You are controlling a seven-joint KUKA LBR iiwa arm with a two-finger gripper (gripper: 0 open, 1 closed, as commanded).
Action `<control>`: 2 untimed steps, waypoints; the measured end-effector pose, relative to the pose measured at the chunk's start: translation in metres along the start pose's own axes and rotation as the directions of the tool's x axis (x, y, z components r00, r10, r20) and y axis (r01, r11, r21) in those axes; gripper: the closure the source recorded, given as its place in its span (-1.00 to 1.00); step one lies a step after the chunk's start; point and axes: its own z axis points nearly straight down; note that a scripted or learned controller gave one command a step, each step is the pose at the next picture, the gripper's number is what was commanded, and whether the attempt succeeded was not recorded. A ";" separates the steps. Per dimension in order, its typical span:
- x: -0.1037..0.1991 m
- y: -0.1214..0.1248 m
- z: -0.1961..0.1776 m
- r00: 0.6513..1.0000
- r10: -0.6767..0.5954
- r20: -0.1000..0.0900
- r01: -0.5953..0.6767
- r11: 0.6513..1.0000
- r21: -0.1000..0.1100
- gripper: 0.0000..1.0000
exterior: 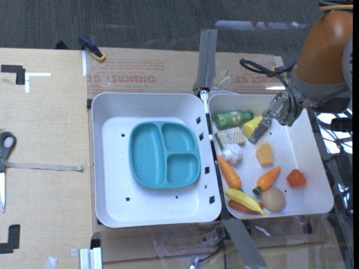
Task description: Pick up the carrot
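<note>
Lying in the right bin [314, 150], carrot [268, 178] well below the jaws [259, 132] (grip state unclear).

Glossy plastic tray [165, 154] in smooth white bin [106, 167]

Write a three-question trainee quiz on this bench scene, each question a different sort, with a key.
1. True or false: the teal divided plate lies in the same bin as the green bottle.
2. Multiple choice: the gripper is nearest to A) the yellow block, B) the banana, C) the scissors.
3. Fill in: the carrot with its green end lies in the ____ bin.

Key: 1 false; 2 A; 3 right.
</note>
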 end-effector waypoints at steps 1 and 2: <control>0.029 -0.054 0.114 0.998 -0.062 -0.002 0.062 0.998 0.000 -1.00; 0.007 -0.105 0.124 0.998 0.063 0.000 -0.063 0.998 -0.001 -1.00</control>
